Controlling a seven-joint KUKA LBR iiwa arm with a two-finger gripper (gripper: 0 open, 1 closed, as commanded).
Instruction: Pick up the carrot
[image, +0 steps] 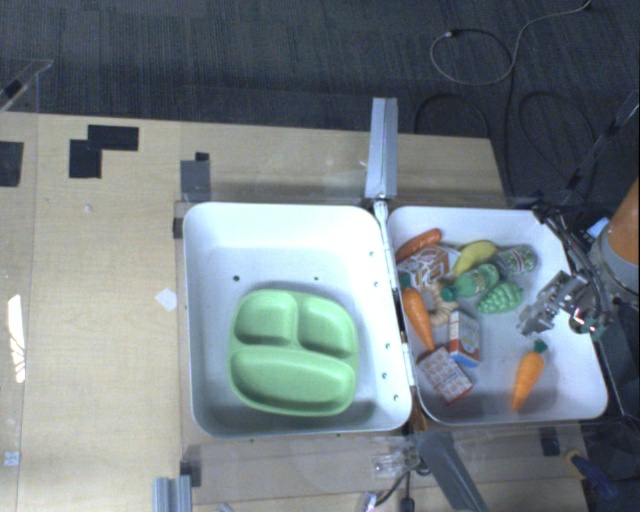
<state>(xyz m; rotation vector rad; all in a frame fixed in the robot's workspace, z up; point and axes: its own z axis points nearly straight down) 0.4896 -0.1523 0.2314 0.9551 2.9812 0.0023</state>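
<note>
We see the pincer (545, 308) hovering over the right bin (590, 400) near its right edge, though we cannot tell its state. One carrot (527, 376) lies just below it; another carrot (418, 317) rests against the left wall.

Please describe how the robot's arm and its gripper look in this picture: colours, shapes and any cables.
At the right edge, an orange band of the arm shows, with grey parts just below it. The gripper is a small assembly of silver-grey metal with dark joints, and its fingers are thin and pale. Thin dark cables run along the arm toward the gripper. A small red spot shows beside the wrist.
</note>
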